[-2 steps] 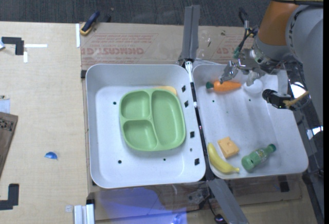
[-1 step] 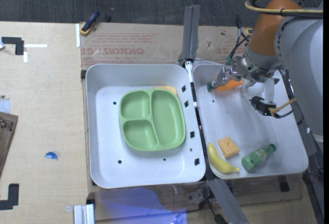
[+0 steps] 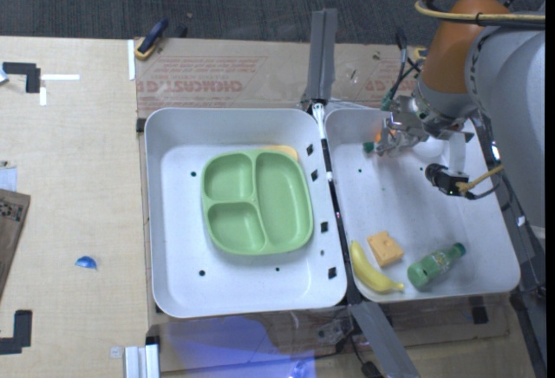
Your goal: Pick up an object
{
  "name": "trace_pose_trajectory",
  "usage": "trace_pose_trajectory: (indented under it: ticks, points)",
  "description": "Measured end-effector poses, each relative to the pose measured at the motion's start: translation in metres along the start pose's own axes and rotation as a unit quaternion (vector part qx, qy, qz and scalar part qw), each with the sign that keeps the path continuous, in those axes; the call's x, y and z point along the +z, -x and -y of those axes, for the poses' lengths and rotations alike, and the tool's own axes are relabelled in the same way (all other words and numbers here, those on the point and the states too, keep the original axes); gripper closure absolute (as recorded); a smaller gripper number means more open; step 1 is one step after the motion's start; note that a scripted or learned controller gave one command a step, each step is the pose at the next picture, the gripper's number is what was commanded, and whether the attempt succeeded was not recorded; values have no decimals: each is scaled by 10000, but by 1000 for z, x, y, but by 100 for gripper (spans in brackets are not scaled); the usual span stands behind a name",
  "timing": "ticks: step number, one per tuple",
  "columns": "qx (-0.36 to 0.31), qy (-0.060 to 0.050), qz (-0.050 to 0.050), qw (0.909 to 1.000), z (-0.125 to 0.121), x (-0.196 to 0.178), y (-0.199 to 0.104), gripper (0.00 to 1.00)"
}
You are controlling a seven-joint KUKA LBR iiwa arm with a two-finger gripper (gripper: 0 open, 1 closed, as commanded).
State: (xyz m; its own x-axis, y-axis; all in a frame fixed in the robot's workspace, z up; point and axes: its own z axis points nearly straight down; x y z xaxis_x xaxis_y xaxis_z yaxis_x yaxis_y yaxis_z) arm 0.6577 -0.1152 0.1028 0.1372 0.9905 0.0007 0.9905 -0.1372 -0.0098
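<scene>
Up top, pincer (image 3: 388, 139) near right bin (image 3: 486, 281) back edge, grip unclear; banana (image 3: 373, 272) at front edge.

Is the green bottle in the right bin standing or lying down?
Lying down: the green bottle rests on its side on the right bin floor, cap toward the right.

Both bins, left (image 3: 173, 194) and right (image 3: 390, 194), look like smooth white plastic with a slight sheen. Divided green plate (image 3: 257, 201): matt plastic, smooth. Green bottle (image 3: 436, 265): glossy translucent plastic. Banana (image 3: 373, 272): smooth yellow skin. Orange block (image 3: 385, 248): dull, spongy-looking. Table (image 3: 69, 177): pale wood grain, matt. Brown cardboard strip (image 3: 225, 73): printed, matt. Arm (image 3: 512, 90): smooth grey shell, glossy orange band.
</scene>
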Motion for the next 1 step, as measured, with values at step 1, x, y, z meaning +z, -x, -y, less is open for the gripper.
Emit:
trace_pose_trajectory:
  ticks: [1]
  points:
    - [133,48,9,9999,8,-100,-58,100]
